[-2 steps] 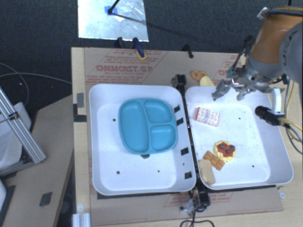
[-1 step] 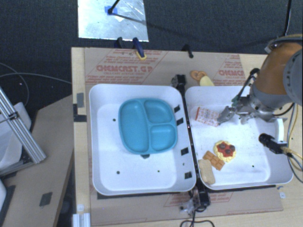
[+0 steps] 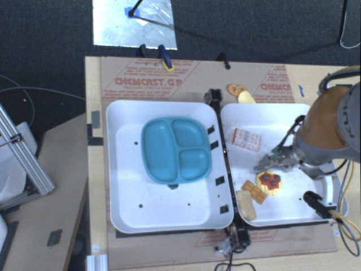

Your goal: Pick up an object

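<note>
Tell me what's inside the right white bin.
The right white bin holds a red-printed white packet, a small toy pizza, a waffle piece and a tan bread-like piece; the grey arm hides part.

A: How is the light?
B: Bright and even from overhead; the two white bins (image 3: 169,109) nearly wash out.
A: Glare?
B: Strong on the foil sheet (image 3: 134,14) at eleven o'clock.
A: Shadows?
B: Soft, faint under the blue plate (image 3: 175,150).
A: Sharpness?
B: Slightly soft overall; the dark floor (image 3: 34,38) toward nine o'clock looks grainy.
</note>
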`<state>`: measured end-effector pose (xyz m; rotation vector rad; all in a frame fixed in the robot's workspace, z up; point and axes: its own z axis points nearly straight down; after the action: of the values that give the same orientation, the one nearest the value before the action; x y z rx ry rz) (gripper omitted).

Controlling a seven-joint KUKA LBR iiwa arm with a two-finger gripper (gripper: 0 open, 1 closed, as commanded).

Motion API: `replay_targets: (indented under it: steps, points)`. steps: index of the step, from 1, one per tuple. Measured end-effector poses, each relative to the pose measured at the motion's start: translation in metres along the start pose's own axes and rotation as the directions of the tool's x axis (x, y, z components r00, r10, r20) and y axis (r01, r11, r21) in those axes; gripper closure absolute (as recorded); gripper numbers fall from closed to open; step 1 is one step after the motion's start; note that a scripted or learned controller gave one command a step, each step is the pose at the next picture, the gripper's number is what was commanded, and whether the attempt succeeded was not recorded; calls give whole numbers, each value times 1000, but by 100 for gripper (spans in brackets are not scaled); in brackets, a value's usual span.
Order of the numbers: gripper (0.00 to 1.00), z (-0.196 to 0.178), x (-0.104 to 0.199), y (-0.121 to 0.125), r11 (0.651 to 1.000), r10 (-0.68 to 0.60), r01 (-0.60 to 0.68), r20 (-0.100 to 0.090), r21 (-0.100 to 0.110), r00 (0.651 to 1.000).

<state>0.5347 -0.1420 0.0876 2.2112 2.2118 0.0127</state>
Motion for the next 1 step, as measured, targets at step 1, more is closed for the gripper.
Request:
replay_targets:
  steps: [1]
  points:
    - [0,-2,42,-39,1000,-4,4,3,-4,1000]
